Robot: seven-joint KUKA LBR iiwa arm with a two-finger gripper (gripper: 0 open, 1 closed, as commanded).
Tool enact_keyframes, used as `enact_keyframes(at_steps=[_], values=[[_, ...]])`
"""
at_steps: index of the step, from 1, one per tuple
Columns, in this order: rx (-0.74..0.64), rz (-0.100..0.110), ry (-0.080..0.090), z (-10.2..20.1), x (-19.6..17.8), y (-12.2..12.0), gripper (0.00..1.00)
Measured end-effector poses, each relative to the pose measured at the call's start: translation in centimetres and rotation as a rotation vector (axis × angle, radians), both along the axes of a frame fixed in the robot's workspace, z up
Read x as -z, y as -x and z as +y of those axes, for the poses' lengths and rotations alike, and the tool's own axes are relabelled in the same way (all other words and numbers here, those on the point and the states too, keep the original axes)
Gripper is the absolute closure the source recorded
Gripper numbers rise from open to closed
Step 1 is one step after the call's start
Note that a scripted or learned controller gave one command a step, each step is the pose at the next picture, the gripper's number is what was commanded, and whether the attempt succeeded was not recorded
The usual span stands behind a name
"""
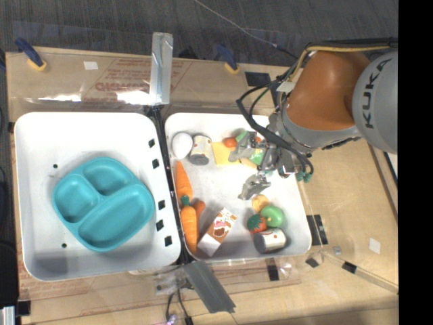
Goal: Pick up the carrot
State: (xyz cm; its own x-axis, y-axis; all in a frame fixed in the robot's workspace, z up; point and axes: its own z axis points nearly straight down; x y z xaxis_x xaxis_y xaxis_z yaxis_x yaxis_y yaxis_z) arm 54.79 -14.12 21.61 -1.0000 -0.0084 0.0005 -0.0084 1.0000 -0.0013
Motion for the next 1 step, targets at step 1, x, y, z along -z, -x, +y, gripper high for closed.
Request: enact_keyframes(at_steps=[1], values=[[0.064, 0.004, -0.003, 1.94, 6.14, 5.82, 0.0]])
